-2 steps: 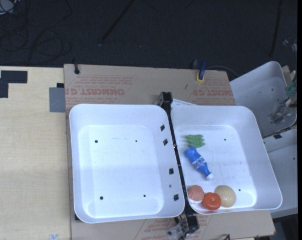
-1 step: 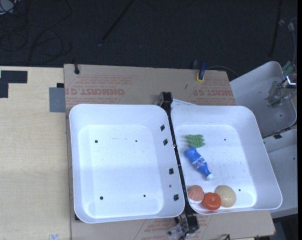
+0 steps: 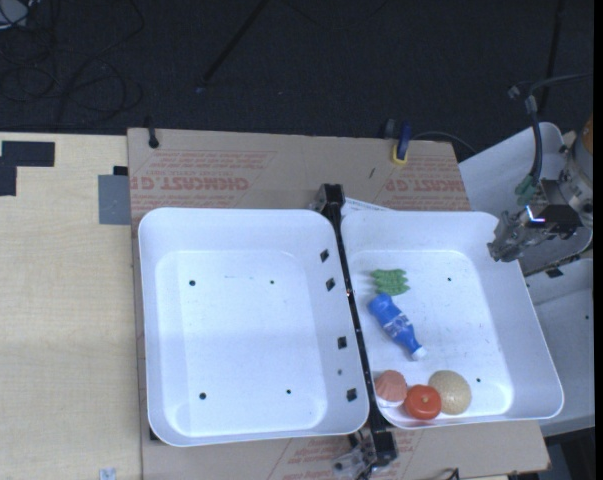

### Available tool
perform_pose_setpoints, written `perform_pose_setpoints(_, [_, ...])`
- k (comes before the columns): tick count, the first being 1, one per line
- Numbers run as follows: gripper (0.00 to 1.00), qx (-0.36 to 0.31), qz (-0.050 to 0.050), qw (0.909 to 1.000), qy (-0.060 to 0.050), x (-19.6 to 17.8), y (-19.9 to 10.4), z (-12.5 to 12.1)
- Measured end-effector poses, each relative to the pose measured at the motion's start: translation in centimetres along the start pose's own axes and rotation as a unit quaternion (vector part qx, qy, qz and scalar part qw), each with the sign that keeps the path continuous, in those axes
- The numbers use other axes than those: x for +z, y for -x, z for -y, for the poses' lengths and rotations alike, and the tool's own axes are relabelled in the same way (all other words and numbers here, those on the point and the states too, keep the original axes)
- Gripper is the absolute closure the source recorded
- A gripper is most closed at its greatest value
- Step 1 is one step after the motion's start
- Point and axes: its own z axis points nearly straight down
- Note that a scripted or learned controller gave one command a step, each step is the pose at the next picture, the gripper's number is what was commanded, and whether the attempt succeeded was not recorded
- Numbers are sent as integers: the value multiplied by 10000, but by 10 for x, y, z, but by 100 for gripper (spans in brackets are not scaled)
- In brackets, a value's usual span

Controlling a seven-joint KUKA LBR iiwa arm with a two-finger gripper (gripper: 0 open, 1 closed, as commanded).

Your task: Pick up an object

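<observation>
Grey metal two-finger gripper [image 3: 508,240] hanging over right rim of right-hand shallow white plastic bin [image 3: 501,298], nothing seen between fingers; spread or pressed together — can't tell, too small and dark. Five objects in that bin, one of each: green leafy toy [image 3: 390,281] near middle, blue plastic bottle with white cap [image 3: 395,327] just below it, pink round piece [image 3: 390,386], red tomato-like ball [image 3: 422,402] and tan round ball [image 3: 450,391] clustered at near edge. Second shallow white bin [image 3: 241,318] alongside on left. Arm cut off at right edge.
</observation>
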Motion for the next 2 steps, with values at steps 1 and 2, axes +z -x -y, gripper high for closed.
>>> perform_pose_setpoints(1, [100,6,-3,10000,-33,79,-48,43])
perform_pose_setpoints(2, [100,5,26,10000,50,52,-32,-21])
